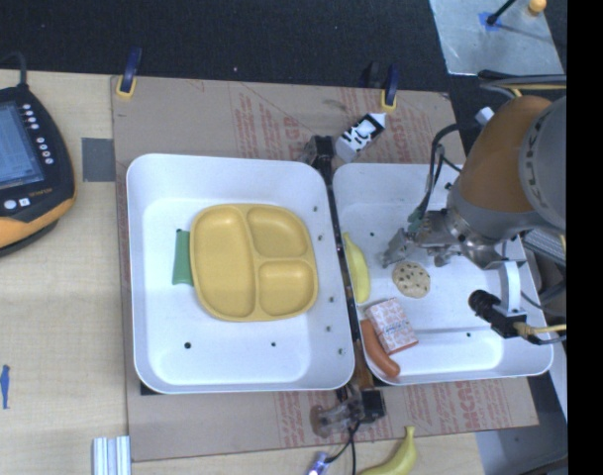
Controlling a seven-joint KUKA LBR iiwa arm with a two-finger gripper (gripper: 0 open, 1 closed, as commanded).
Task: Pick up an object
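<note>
- My arm (509,166) comes in over the right bin's (450,181) right edge. The grey body with the orange band is bulked up above the bin's far right corner.
- The wrist is angled down and toward the bin's left side, so my gripper (408,243) sits over the middle of the right bin, a bit closer to its far edge.
- Honestly can't tell if the gripper is open or closed from this angle (it's just a jumble of grey metal), and I can't tell if it has hold of anything either.
- The closest thing to me is the cookie (412,279), flat on the bin floor just on the near side of the gripper. I can't say whether we're touching.
- Also in the right bin:
  - a yellow banana-ish piece (357,270) lying along the left wall
  - a pinkish packet (392,325) near the front left corner
  - an orange-red sausage (380,352) tucked right into that corner, just beside the packet
- The left bin (152,354) has a yellow divided plate (253,260) sitting in the middle, right way up.
- A green flat thing (182,257) pokes out from under the plate's left edge.
- Outside the bins, a banana (395,455) lies on the bench past the front edge, and a handheld screen unit (19,171) is off at the left edge.
</note>
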